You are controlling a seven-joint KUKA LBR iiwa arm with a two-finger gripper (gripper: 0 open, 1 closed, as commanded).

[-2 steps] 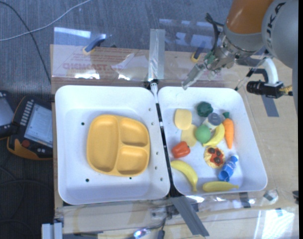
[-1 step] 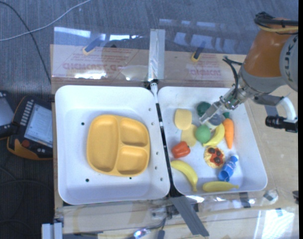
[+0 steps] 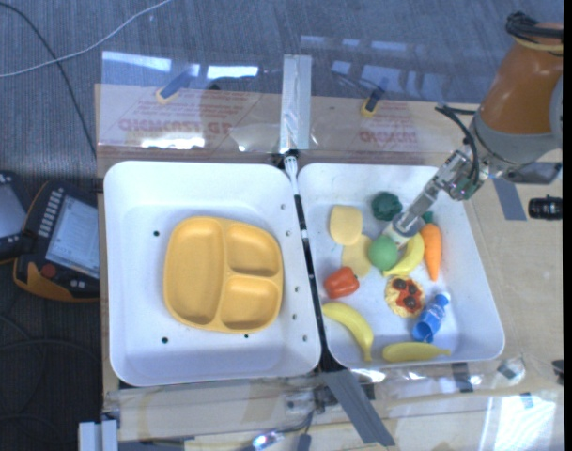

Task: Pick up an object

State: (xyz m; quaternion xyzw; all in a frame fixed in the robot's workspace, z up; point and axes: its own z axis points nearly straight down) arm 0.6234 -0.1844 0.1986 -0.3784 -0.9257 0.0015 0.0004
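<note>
The right bin (image 3: 478,294) holds several toy foods. My gripper (image 3: 401,227) reaches in from the right and its tip is down among them, just above a green ball-shaped fruit (image 3: 383,253). A dark green vegetable (image 3: 386,204) lies just behind the tip. An orange carrot (image 3: 431,249) and a yellow banana (image 3: 412,255) sit to its right. A pale yellow piece (image 3: 346,224) and a red pepper (image 3: 341,282) lie to the left. Nearer the front are a small pizza-like piece (image 3: 404,294), a blue bottle (image 3: 430,316) and two more bananas (image 3: 351,326) (image 3: 413,351).
The left bin (image 3: 135,205) holds a yellow divided tray (image 3: 223,272). A metal divider strip (image 3: 296,111) runs behind the bins. A handheld pendant (image 3: 55,242) lies off the bench at the left.
</note>
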